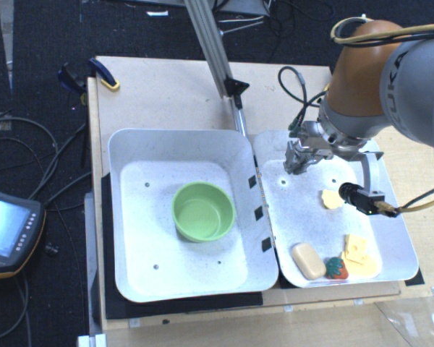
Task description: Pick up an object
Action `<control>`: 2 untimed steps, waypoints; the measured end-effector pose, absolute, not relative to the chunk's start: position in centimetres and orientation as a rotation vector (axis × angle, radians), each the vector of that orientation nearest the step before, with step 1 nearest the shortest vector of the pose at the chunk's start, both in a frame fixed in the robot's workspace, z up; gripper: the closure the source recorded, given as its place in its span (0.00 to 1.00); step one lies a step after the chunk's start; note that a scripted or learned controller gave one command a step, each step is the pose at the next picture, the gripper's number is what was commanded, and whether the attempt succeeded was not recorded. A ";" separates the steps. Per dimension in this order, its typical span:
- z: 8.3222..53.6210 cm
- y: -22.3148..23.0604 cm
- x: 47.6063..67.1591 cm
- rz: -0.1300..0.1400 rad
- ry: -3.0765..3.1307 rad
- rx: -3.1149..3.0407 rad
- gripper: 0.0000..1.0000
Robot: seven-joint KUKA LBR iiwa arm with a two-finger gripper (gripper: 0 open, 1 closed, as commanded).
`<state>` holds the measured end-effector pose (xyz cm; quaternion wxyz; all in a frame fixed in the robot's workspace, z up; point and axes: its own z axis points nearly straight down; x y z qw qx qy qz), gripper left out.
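White bin (390, 255) at right was found stocked with a beige block (308, 259) and yellow pieces (359, 254) for picking, well apart from the gripper (298, 159), whose jaws' state could not be told.

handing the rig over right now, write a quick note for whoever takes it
Gripper: over the far left part of the right white bin, nothing seen between its fingers; open or shut cannot be told.
Right bin: small pale yellow piece mid-bin; beige oval block, small red and green object and flat yellow holed piece along the near edge.
Left white bin: round green plastic bowl, upright.
Done: nothing picked yet.
Left: choose an object, grasp and lift; the pale yellow piece lies nearest the gripper.
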<state>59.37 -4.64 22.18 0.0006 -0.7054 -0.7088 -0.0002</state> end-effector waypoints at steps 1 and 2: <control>21.8 1.1 57.8 -0.001 -2.226 -2.215 1.00; 23.4 6.1 55.9 -0.002 -2.226 -2.216 1.00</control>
